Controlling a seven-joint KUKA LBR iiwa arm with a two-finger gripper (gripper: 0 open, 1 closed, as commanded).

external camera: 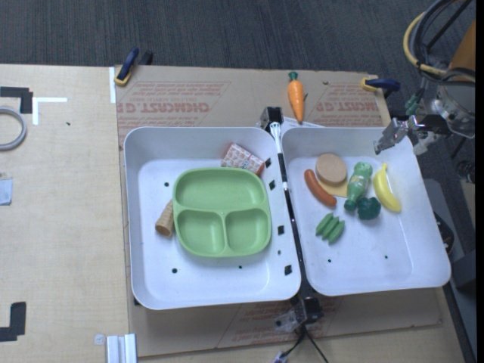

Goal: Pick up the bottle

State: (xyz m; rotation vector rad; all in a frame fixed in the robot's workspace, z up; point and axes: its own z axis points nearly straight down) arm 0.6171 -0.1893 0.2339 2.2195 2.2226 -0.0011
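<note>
The bottle is small, pale green and see-through. It lies in the right bin, near the back, between a round tan bun and a yellow banana. A dark green broccoli piece touches its near end. My gripper hangs over the right bin's back right rim, up and to the right of the bottle and apart from it. It holds nothing that I can see.
The right bin also holds a red sausage and green pea pods. In the left bin are a green divided plate, a cone and a patterned packet. A carrot lies on cardboard behind the bins.
</note>
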